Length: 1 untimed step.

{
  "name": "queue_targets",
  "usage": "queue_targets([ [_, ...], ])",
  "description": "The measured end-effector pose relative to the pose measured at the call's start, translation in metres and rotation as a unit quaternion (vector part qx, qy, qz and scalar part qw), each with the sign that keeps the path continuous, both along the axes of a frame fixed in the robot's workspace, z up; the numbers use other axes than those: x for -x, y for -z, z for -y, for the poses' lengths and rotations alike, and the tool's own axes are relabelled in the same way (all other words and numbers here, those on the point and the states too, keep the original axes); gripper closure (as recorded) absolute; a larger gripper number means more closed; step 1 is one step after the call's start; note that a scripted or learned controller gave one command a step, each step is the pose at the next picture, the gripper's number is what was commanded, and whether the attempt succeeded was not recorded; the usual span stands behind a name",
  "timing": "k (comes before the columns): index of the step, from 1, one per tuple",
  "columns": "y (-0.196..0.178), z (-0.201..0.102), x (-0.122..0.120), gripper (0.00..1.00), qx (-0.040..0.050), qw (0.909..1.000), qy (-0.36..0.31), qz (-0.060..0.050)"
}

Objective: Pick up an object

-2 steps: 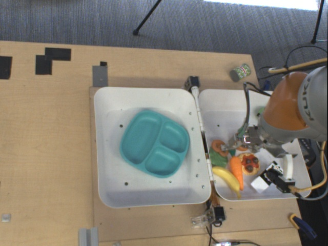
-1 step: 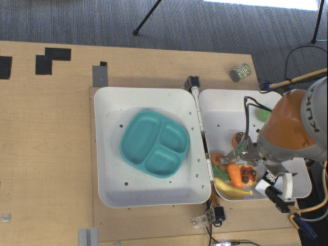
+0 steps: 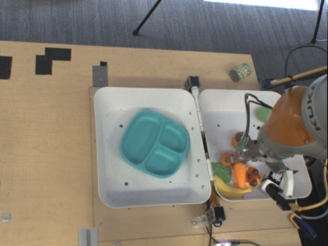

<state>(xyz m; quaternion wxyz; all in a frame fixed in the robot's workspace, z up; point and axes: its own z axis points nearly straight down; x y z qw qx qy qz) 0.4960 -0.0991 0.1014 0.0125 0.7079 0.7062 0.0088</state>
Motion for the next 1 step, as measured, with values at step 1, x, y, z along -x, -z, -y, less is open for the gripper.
queue_targets([
  [1, -0.1005, -0.047, -0.0421, 1.0, -0.0029, 0.9999, -0.004, -0.013],
])
